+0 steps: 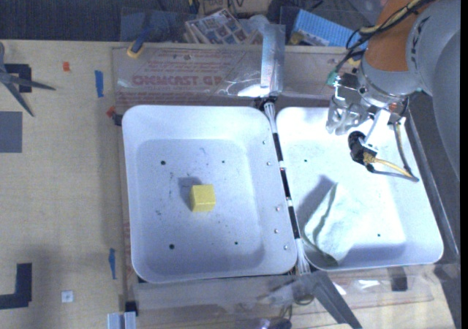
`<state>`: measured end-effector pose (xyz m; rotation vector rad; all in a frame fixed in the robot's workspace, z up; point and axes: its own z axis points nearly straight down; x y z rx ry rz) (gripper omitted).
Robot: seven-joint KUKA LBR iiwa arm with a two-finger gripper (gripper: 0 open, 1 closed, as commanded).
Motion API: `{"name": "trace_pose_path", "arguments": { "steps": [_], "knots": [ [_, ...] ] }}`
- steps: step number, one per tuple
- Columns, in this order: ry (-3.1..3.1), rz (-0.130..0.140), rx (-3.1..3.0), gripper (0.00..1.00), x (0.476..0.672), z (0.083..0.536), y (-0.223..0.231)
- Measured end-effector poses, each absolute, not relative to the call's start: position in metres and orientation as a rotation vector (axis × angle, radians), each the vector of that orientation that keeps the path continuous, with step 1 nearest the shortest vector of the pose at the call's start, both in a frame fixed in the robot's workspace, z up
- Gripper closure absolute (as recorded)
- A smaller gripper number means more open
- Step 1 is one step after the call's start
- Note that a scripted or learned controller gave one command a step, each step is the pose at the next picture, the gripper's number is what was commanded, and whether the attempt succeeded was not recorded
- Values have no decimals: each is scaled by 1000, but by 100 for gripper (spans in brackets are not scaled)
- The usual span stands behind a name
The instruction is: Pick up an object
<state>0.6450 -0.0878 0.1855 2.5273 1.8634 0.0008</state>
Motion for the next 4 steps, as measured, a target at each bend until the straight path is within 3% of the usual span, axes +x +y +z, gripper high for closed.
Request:
{"name": "trace_pose_path", "arguments": {
  "steps": [1,2,3,4],
  "knots": [
    [1513,0,2752,100,657,190,-131],
    [817,0,3033,100,667,290,-139],
    [435,-6,3114,100,634,233,-162],
    [370,-1,3120,100,645,359,-143]
  ]
}}
